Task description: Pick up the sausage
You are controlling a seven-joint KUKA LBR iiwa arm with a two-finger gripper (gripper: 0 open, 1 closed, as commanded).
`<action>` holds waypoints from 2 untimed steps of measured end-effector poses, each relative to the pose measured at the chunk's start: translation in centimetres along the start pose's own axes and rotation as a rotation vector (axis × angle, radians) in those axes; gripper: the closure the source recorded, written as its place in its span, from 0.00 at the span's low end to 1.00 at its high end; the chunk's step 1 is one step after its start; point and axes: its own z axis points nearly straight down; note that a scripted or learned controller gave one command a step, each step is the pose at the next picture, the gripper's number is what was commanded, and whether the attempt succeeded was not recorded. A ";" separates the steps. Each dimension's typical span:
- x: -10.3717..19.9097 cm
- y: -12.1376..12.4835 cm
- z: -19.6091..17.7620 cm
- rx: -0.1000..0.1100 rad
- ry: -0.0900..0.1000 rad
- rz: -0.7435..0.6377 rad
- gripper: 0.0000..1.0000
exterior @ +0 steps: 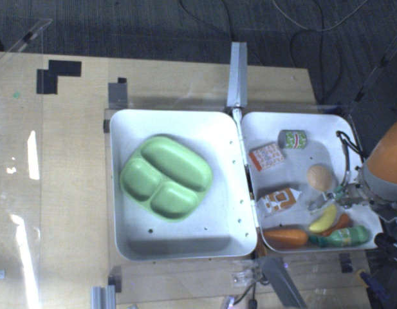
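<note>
In the right bin point(295, 124), a long orange-red piece that looks like the sausage point(286, 237) lies along the front wall near the left corner. A shorter red-orange piece point(340, 222) is half hidden between a yellow banana point(323, 220) and a green bottle point(344, 237). The arm point(386, 166), with its orange band, reaches in over the bin's right edge. Its gripper point(340, 196) hangs just above the banana, right of the tan ball point(320, 177) and well right of the sausage. Nothing shows between its fingers.
The right bin also holds a green can point(292, 139), a red-and-white box point(266, 155) and a small carton point(279, 200). A green sectioned plate point(166, 177) lies in the left bin point(185, 246). A black cable point(345, 148) loops by the arm.
</note>
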 end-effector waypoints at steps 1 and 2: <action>-0.2 0.2 -0.1 -0.006 -0.008 -0.372 0.00; -0.2 -0.1 0.0 0.001 -0.002 -0.088 0.00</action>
